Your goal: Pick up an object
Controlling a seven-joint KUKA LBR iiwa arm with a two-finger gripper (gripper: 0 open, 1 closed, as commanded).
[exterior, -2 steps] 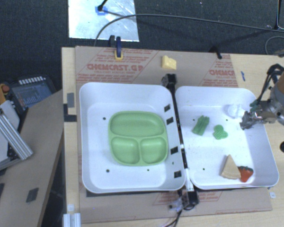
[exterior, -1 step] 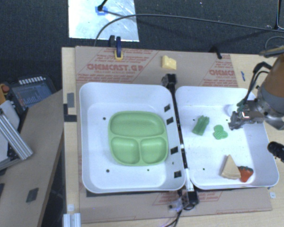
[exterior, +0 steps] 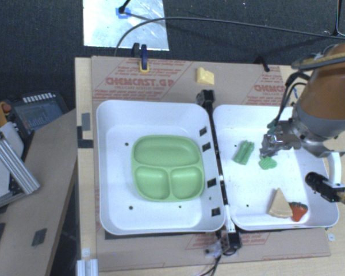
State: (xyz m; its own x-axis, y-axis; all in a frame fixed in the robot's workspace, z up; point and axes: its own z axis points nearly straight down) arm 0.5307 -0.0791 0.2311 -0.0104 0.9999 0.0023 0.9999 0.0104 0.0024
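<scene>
**Gripper poised directly above small green piece, right bin**

The likeliest target, a small green piece (exterior: 268, 164), lay on the floor of the right bin (exterior: 250, 211), about mid-depth and right of centre. The gripper (exterior: 269, 145) stood immediately above it in the frame, its tip just over or possibly touching the piece; contact could not be resolved. Whether the gripper was open or shut could not be told either, and nothing was visibly held. Judgement: the piece lay straight below the tool, so the coming move called for a short descent, not a sideways shift. The piece was too small to read a long axis.

Just left of it lay a ridged green block (exterior: 244, 152), long axis running from upper right to lower left, apart from the small piece. Near the front right corner sat a tan wedge (exterior: 279, 204) touching a red-orange item (exterior: 298, 212), well apart from the gripper.

The left bin (exterior: 112, 154) held a green divided tray (exterior: 166, 168) with three compartments, nothing seen in them. A yellow piece (exterior: 205, 76) lay on the cardboard sheet (exterior: 172, 76) behind the bins.
</scene>
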